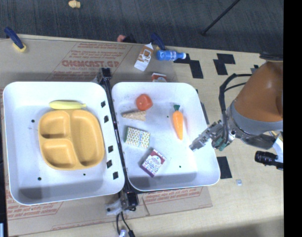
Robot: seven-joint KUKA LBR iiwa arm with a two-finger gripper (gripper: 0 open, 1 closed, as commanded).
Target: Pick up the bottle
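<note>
Blue-capped clear bottle lying sideways on bench, behind bins.

bottle behind bins — on bench | gripper over right bin

Arm cut off at right edge; hand fingers too blurred to read.

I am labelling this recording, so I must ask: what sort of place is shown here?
Probably a robotics lab test bench, not a kitchen. Two white bins are clamped side by side on cardboard, holding toy food such as a carrot and a yellow divided plate, and a robot arm reaches in.
</note>
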